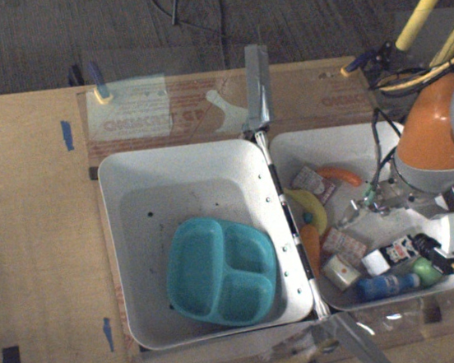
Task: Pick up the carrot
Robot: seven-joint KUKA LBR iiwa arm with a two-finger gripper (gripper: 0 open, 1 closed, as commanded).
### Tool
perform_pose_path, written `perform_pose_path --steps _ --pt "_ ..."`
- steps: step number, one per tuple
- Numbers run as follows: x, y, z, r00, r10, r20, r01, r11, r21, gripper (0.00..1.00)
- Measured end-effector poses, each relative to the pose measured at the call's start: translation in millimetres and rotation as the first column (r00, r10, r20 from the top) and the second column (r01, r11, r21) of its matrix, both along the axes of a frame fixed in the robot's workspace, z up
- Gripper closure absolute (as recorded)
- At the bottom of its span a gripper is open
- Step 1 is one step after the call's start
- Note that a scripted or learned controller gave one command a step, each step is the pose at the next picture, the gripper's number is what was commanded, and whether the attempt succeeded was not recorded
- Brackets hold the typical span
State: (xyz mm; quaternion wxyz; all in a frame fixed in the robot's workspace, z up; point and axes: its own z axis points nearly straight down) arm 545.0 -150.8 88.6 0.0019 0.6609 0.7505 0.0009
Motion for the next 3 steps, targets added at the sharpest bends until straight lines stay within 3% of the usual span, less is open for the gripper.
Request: perform_pose_path --steps 1,2,3 --pt "53 49 0 0.980 -0.197 0.003 0.197 0.980 0.000 0.00" --pt "54 48 9 0.981 -0.196 0.005 0.196 0.981 -0.004 1.00" --pt "-4 75 94 0.815 -0.579 -0.006 0.579 0.815 -0.001 1.00"
